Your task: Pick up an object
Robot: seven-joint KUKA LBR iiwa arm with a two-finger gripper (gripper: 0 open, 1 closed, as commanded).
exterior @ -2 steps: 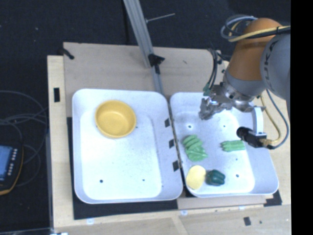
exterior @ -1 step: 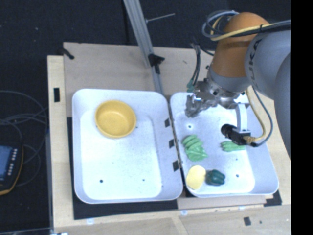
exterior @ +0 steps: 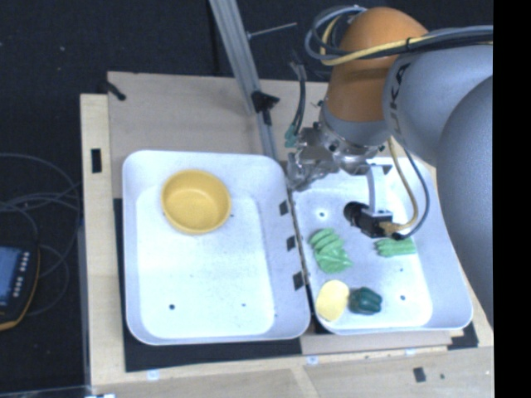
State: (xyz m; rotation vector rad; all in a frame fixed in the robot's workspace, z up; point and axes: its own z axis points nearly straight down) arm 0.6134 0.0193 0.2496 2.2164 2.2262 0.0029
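Note:
The right bin (exterior: 415, 305) holds a ridged light-green piece (exterior: 329, 249) near its middle, a yellow lemon-like piece (exterior: 332, 299) and a dark green pepper (exterior: 365, 300) at its front, and a small pale-green piece (exterior: 395, 246) to the right. My gripper (exterior: 300, 171) hangs over the back left corner of the right bin, close to the divide between the bins. It is behind the green ridged piece and apart from it. Nothing shows in its grasp.
A yellow bowl (exterior: 196, 201) stands in the back of the left bin (exterior: 207, 305). A grey metal rail (exterior: 241, 65) slants down from the top toward the gripper. A black fitting with cables (exterior: 362, 215) hangs from the arm over the right bin.

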